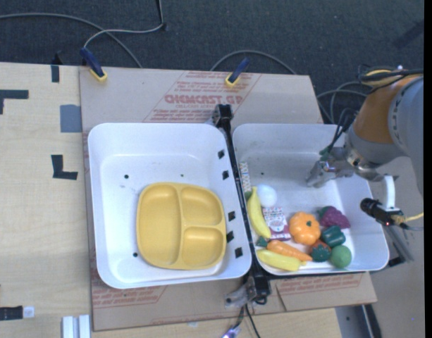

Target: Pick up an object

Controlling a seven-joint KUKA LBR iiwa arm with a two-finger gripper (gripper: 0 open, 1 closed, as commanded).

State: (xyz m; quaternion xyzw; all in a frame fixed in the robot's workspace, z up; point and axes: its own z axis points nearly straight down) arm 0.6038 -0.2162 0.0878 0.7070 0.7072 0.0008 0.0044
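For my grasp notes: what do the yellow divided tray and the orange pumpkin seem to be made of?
Yellow divided tray: likely moulded plastic, matte, one even colour with soft rounded ridges. Orange pumpkin: probably toy plastic, slightly glossy, smooth with a saturated colour; whether hard or soft cannot be told.

There's the arm (399, 118) coming in at the right: a rounded, smooth grey shell with a broad orange band wrapped around it just above the wrist. Below the band the casing turns darker grey. Thin cables, yellow and black ones, loop over the top of the orange section. At the tip sits the gripper (321, 173), small, metallic grey, angular next to that bulky body. A white bracket with a black fitting hangs off the lower side.
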